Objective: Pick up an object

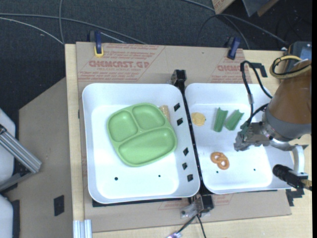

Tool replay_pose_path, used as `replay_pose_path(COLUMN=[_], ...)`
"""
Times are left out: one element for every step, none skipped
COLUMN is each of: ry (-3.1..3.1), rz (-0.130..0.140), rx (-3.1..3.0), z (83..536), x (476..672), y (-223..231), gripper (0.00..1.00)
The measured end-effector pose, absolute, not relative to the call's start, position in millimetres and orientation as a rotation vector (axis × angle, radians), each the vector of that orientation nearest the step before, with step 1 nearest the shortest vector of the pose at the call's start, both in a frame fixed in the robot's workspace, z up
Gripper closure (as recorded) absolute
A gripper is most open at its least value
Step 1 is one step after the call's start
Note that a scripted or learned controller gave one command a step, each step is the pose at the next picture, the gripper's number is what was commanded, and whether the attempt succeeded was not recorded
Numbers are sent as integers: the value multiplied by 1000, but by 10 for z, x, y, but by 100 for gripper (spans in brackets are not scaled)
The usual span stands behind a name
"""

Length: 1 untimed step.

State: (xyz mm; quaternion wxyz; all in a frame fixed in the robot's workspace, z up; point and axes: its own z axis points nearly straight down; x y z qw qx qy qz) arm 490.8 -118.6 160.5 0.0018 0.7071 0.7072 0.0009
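In the right bin (257, 178) lie two green pieces side by side, one (219, 119) to the left of the other (233, 119). A small yellow piece (198, 118) rests near that bin's left wall. A brown pretzel (220, 160) lies toward the front. My gripper (243, 139) hangs over the right bin, just below and to the right of the green pieces and up-right of the pretzel. Nothing is visible between its fingers.
The left bin (99, 177) holds a green divided plate (141, 134), with a small tan piece (164, 112) at its upper right edge. A black divider with clips (182, 128) runs between the bins. Cables (250, 90) trail from the arm across the right bin's far corner.
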Motion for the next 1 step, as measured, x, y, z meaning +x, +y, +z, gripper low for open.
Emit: replay_pose_path(ry=[2221], rz=[3], rx=[2218], z=[2089], x=[4916], y=[-1187], gripper=[100])
